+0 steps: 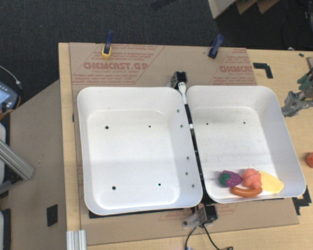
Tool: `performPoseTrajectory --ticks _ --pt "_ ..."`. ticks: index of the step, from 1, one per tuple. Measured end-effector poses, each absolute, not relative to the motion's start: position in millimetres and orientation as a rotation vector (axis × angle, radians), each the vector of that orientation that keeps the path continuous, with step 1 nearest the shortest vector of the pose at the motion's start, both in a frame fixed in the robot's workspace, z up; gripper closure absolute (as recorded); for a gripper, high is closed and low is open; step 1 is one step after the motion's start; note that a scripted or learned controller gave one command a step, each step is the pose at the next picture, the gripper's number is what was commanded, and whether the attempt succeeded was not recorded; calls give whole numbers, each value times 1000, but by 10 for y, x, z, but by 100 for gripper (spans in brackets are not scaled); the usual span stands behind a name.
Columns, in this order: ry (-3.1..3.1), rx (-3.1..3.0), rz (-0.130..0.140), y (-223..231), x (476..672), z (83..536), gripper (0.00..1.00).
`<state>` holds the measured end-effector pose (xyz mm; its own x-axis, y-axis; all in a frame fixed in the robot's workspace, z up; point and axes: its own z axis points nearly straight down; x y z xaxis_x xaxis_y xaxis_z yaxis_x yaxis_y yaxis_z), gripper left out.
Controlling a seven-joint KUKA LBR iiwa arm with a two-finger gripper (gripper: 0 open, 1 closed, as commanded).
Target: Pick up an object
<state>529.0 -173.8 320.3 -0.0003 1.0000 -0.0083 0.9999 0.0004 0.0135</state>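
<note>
**Toy food bunched in the near corner of the right bin**

Four small, smooth, plastic-looking toys lie close together in the right bin, against its near wall: a knobbly purple bunch of grapes; a lumpy orange-pink piece just beside it; a curved orange sausage below both; a flat yellow piece touching the pink one on its right; the far part of this bin's floor is bare white, dotted with small dark holes; the left bin is the same shallow rounded tray, the two touching along a dark centre strip; both rest on brown cardboard printed in red, clamped at the far edge; a grey metal claw sits at the right edge, outside the bin, well apart from the toys; whether it is wide or narrow cannot be told; a small orange thing lies on the bench nearby.
</note>
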Motion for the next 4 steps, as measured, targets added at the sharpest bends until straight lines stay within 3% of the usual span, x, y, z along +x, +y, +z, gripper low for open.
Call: performPoseTrajectory --ticks 4 --pt "2201 2197 11 -1751 5316 3619 100"
